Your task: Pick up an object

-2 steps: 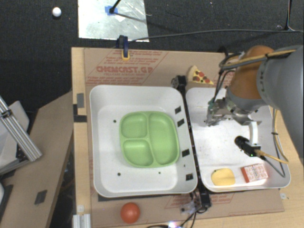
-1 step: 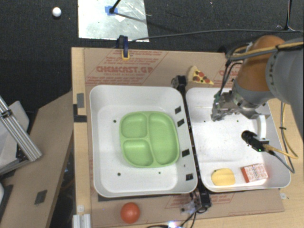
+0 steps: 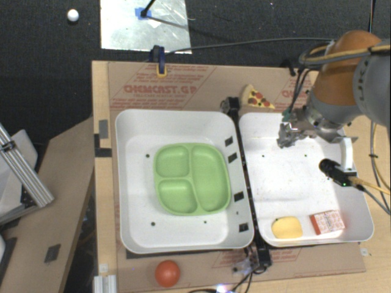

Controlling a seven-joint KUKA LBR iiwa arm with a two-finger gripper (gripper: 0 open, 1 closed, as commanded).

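Camera view, my arm: reaching in from the right, orange band above the wrist, bent down over the far part of the right bin (image 3: 366, 215).
My pincer (image 3: 287, 140): low over the right bin's back-left area, pointing at bare white floor. Apart or together: can't tell, too small and blurred at this slant. Nothing visible in it.
Candidates, right bin: yellow rounded item (image 3: 287, 227) and small red-and-white packet (image 3: 327, 222), both at the near wall, side by side but apart. Well away from my pincer, w/ open floor between.
Left bin (image 3: 131, 163): green divided plate (image 3: 191, 179) flat in the middle; broad and shallow, prob. a poor grab for two fingers.
Outside bins: pizza-slice toy (image 3: 257, 97) on the cardboard just behind the right bin; orange-red ball (image 3: 167, 273) on the bench in front of the left bin. Likely out of play.
Progress: pick not yet made, I judge.
Next move calls for: travel toward the near wall; yellow item looks easiest, tho the wall beside it crowds finger room.
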